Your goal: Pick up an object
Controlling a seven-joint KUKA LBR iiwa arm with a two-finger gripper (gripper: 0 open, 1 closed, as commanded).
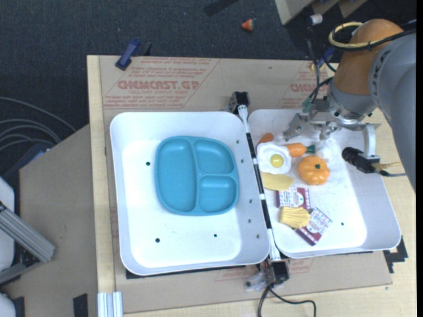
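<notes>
Where toys crowd the right bin (370,226), bare floor rings the blue tray (196,175).

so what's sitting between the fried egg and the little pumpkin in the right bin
In the camera view, an orange carrot-like piece lies between the fried egg and the pumpkin, toward their upper edges. Below it the white bin floor shows bare.

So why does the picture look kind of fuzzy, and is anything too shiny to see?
Camera view: soft all over, so the small packets by the toy pumpkin are blurry; the white bins look bright but not glaring; the hand merges into clutter; the blue tray casts almost no shadow.
</notes>
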